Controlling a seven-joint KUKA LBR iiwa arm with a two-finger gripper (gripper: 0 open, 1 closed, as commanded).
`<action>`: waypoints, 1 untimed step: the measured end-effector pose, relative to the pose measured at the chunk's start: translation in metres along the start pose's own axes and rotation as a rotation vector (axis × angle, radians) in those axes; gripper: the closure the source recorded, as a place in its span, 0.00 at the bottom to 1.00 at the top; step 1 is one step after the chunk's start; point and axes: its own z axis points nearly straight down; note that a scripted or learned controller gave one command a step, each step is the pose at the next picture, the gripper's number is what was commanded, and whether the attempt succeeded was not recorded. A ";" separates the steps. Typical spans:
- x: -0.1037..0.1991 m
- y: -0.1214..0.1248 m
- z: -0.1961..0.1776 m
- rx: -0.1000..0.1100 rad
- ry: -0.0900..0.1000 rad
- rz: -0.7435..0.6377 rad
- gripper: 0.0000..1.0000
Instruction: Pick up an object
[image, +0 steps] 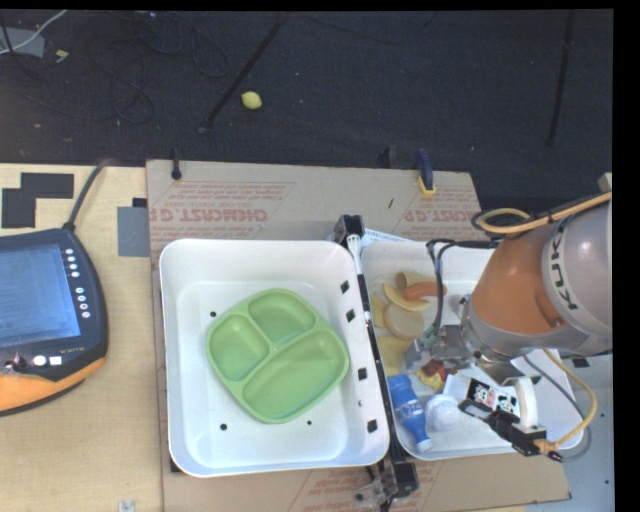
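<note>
The right bin (455, 262) holds a jumble of small things. A pale yellow curved piece (398, 294) and an orange piece (426, 289) lie at its far side, with a beige round cup (402, 320) just in front of them. A blue bottle (406, 398) with a white cap end (441, 412) lies near the front wall. My gripper (436, 352) is low in this bin, reaching from the right under the orange wrist band, right above a small red and yellow object (432, 376). The wrist hides its tips.
The left bin (190, 300) bears a green divided plate (277, 352). A tablet (40, 300) lies on the bench at far left. A blue clamp (426, 176) holds the cardboard's back edge. A yellow ball (251, 99) lies on the dark floor behind.
</note>
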 end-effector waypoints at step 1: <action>0.013 -0.018 -0.001 -0.004 -0.003 0.003 0.00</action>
